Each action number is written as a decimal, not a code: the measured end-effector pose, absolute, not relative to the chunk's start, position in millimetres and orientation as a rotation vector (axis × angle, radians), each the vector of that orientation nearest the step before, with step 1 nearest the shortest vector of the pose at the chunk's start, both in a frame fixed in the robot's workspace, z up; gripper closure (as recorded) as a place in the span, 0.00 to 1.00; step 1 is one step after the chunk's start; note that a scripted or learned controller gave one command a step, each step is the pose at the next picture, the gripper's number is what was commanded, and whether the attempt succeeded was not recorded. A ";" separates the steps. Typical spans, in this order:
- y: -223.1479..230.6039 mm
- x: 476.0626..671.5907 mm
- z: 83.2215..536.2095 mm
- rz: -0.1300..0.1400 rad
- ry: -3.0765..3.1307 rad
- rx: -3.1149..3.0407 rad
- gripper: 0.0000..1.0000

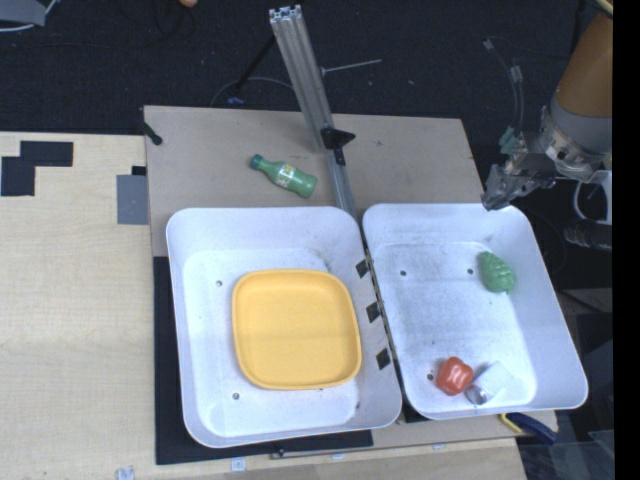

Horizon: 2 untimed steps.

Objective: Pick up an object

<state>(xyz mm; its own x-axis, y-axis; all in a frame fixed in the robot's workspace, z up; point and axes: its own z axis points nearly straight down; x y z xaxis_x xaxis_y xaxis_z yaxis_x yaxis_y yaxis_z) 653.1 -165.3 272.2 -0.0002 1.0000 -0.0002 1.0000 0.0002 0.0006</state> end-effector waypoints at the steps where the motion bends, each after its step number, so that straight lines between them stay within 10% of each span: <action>1: -122.8 650.3 262.6 0.000 2.225 2.220 1.00; 2: -80.6 639.4 252.4 0.000 2.225 2.220 1.00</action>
